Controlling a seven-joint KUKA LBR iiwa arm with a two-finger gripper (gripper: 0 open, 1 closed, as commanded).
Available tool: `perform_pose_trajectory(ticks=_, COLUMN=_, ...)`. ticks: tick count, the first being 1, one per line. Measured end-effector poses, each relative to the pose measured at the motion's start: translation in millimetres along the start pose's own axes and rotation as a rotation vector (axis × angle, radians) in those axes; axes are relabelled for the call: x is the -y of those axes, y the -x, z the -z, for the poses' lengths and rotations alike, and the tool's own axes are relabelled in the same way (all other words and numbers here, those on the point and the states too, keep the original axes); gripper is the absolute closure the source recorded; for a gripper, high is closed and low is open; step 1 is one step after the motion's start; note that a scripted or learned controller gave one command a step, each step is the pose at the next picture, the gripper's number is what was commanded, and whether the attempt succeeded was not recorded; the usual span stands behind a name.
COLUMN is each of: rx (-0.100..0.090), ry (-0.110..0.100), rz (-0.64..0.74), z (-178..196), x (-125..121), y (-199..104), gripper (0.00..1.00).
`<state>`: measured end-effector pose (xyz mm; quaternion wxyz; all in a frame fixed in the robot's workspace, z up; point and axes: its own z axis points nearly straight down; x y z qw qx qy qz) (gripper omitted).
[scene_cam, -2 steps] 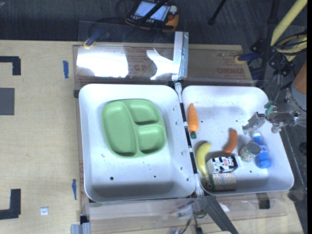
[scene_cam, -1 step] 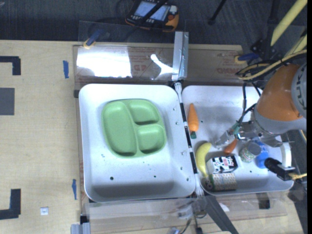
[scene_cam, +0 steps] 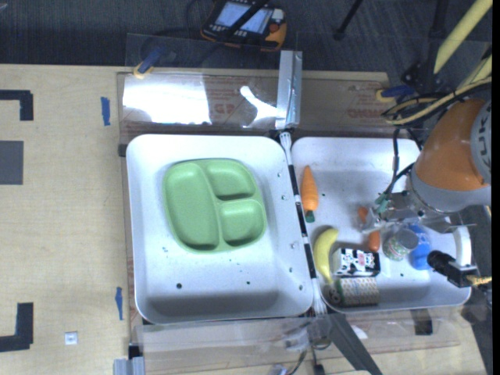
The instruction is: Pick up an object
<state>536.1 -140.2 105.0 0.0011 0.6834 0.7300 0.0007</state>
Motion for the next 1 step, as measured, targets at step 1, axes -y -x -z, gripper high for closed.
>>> perform_pose_trajectory(ticks=1, rx=0.0, ry=-0.001, rz=0.033, z=125.3, x=-15.9, y=-33.5, gripper=1.0)
